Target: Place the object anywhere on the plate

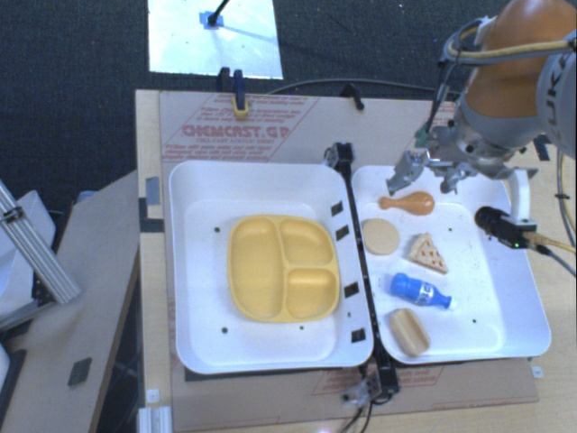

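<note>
- Bench (pixel 270 120): tan board with red lettering, carrying both bins side by side.
- Arm (pixel 523 52): grey body with an orange band above the wrist, reaching in from the right and ending over the far part of the right bin.
- Left bin (pixel 194 197): shallow, white, holding the plate near its middle.
- Right bin (pixel 505 314): shallow, white, holding five small toy foods.
- Plate (pixel 281 267): yellow, three compartments, nothing lying on it; well apart from the gripper, across the divider between the bins.
- Gripper (pixel 424 175): fingers spread wide, hanging just above the drumstick, with nothing seen between them.
- Drumstick (pixel 410 204): brown, its long axis running left to right, thin bone end toward the plate, fat end toward the right. It lies directly under the spread fingers, which appear to straddle its length rather than its width. Judged the likeliest object for this try, since it is nearest the tool; not yet grasped.
- Bottle (pixel 419 290): blue, lying on its side, nearer the front.
- Bun (pixel 408 332): tan roll, nearest the front edge.
- Pizza wedge (pixel 427 253): small triangular slice, mid-bin.
- Biscuit (pixel 380 237): pale round disc, just beside the divider.
- Judgement: the coming move turns on a straight descent onto the drumstick, then a carry leftward to the plate.
</note>
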You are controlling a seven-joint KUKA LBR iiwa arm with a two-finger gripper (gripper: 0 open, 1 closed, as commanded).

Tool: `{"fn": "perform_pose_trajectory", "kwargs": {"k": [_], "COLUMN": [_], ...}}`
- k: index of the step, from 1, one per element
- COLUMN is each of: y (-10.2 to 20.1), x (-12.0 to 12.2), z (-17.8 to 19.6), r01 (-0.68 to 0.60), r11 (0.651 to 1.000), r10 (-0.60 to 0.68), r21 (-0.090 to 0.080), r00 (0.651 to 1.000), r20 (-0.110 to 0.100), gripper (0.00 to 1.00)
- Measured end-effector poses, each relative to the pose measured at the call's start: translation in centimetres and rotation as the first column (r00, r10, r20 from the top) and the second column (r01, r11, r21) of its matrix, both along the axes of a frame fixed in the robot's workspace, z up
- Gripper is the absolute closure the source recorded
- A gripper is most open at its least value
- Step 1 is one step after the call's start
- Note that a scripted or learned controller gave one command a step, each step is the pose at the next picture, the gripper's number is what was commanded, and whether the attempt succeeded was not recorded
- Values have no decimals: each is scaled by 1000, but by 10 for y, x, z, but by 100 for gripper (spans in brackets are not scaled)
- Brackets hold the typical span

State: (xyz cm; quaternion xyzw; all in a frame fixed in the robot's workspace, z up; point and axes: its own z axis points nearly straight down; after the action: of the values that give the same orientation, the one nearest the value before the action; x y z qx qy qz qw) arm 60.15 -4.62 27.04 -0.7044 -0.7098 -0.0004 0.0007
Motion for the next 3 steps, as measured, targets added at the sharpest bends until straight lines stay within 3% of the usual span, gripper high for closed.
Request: {"fn": "perform_pose_trajectory", "kwargs": {"k": [3], "y": [145], "x": [-90], "z": [-49], "r01": [-1], "r11": [1000], "r10": [1], "r21": [0], "r00": [1000], "r20": [-2], "gripper": [100]}}
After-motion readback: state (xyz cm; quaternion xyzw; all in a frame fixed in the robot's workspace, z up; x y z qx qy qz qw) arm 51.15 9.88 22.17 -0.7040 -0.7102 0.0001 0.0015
